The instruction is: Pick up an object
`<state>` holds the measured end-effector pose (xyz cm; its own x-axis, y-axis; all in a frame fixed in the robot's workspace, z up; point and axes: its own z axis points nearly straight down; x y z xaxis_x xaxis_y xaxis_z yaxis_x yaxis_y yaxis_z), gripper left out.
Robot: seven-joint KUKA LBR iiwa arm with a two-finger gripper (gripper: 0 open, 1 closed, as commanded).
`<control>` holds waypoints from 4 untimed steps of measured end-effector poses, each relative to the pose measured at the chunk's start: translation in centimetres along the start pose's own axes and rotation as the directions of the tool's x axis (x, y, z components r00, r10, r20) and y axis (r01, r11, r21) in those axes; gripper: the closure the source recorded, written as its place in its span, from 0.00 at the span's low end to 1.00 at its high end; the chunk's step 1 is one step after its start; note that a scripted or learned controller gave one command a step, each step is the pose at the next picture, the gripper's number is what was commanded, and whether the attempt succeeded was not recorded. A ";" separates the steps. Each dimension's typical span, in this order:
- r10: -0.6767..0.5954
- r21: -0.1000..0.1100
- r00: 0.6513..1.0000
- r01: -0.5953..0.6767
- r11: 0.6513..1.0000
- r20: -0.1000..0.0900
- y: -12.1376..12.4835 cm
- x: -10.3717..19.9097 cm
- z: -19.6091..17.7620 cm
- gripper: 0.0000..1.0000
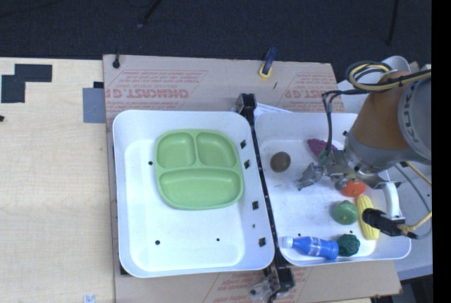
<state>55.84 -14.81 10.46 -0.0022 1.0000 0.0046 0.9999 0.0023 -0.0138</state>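
The arm reaches in from the right and hangs low over the right bin (282, 220), with its gripper (311, 175) near the middle of the bin floor. The fingers look slightly apart, and nothing shows between them, so no object is held yet.

Several candidates lie close by. A brown ball (280, 161) sits just left of the gripper, apart from it. A purple piece (318, 146) lies just behind it, near the bin's far wall. An orange piece (353, 189) shows just beside the wrist, partly hidden by it. Nearer the front lie a green ball (344, 212), a corn cob (367, 216), a blue bottle (313, 246) and a dark green lump (348, 244). The left bin (134, 224) holds only a green tray (198, 169).

The likeliest failure is a close on bare floor, since the fingers sit between the brown ball and the orange piece without spanning either. The brown ball is round and would probably roll off at a glancing touch. The purple piece looks thin and could slip from the tips. With the wrist so low, it may also nudge the orange piece or green ball aside.
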 end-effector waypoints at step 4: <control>0.006 -0.012 1.000 -0.006 1.000 0.005 -0.4 -1.6 -9.0 1.00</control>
<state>55.55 -16.40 19.50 0.0035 1.0000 0.0000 1.0000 -0.0035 -0.0014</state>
